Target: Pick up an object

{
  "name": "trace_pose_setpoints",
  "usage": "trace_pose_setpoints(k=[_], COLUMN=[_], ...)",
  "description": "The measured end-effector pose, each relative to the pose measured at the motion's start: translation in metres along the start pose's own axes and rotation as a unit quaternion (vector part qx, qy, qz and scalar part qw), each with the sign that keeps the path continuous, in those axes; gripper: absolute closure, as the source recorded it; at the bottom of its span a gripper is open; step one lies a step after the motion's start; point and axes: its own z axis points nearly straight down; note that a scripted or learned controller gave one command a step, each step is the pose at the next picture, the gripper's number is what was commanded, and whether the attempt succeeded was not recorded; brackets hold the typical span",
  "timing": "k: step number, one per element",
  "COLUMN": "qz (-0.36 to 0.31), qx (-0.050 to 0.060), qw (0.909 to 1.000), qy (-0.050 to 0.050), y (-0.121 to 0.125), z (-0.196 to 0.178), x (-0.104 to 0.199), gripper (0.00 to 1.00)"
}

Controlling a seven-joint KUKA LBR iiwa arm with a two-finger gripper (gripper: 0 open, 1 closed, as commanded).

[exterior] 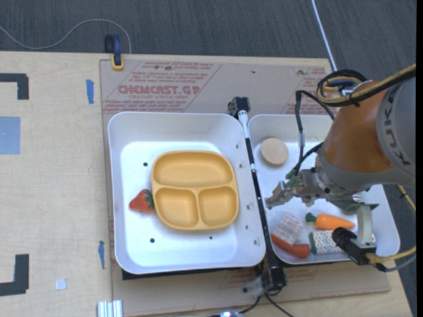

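Observation:
My gripper (283, 195) hangs low over the left part of the right bin (286, 121), with the grey and orange arm (357, 144) covering the bin's middle. Just below the gripper lies a white packet with red print (288, 228). A red pepper-like toy (291, 246) rests at the bin's front, beside a small printed box (323, 242). An orange carrot (334, 222) lies right of the packet. A round beige disc (273, 151) sits at the back of the bin, above the gripper. I see nothing held.
The left bin (119, 177) holds a yellow three-compartment tray (195, 190) and a red strawberry (140, 202) at the tray's left edge. Black clamps (239, 105) sit between the bins at the back and front. Cables trail from the arm at the right.

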Motion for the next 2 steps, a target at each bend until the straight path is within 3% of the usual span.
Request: trace_pose_setpoints(k=[1, 2], qz=[0.002, 0.003], qx=[-0.001, -0.005], qw=[1.0000, 1.0000], qy=[-0.002, -0.004], y=[0.000, 0.002], z=[0.083, 0.094], x=[-0.085, -0.073], gripper=[0.00, 0.00])
